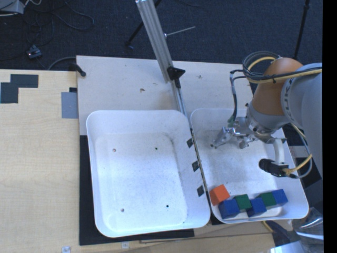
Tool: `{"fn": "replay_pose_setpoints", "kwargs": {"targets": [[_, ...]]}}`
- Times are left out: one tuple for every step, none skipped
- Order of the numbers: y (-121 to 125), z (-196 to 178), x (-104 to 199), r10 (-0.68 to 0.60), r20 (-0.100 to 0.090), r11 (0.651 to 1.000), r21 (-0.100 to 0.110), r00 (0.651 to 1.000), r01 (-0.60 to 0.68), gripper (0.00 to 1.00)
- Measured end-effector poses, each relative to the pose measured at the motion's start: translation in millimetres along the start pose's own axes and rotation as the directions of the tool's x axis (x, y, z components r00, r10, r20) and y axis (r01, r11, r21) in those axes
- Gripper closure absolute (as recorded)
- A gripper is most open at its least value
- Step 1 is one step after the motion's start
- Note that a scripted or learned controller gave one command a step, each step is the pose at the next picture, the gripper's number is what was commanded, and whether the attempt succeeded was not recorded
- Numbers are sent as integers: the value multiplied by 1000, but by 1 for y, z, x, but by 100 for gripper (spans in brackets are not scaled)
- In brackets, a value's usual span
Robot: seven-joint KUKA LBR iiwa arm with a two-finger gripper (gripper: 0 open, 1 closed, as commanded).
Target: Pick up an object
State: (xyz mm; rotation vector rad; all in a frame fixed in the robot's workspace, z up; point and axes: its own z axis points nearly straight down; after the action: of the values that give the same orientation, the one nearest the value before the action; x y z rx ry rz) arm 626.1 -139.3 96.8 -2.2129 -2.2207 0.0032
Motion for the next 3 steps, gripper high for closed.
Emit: {"fn": "replay_pose_setpoints", "kwargs": {"targets": [[39, 7, 34, 1, 3, 1000, -6, 1000, -1, 0], [-86, -96, 54, 7, 2, 1000, -4, 1000, -7, 0], [-46, -15, 22, 5, 4, 1000, 1, 1000, -5, 0]]}}
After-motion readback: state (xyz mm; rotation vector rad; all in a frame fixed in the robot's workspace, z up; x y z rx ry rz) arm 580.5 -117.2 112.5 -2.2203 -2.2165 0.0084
